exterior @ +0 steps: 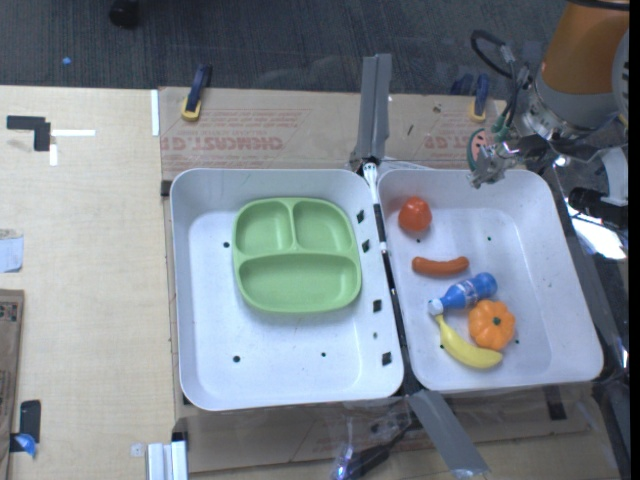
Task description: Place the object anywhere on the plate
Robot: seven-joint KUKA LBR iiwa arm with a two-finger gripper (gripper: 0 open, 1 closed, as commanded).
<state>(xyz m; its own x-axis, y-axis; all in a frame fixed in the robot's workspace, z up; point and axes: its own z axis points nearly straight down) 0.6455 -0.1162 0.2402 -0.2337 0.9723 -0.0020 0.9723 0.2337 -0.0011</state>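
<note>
The gripper point(487, 168) hangs in the upper right of the frame, over the far rim of the right bin point(540, 363); I cannot tell how its tips stand, they are too small, and nothing shows between them. Probably it waits before choosing. Below it, in this bin, lie a tomato point(415, 215), a sausage point(440, 264), a bottle point(466, 292), a small pumpkin point(492, 325) and a banana point(466, 350), the last three touching. The green plate point(297, 256) sits bare in the left bin point(200, 298); the wall between the bins must be crossed.
</note>
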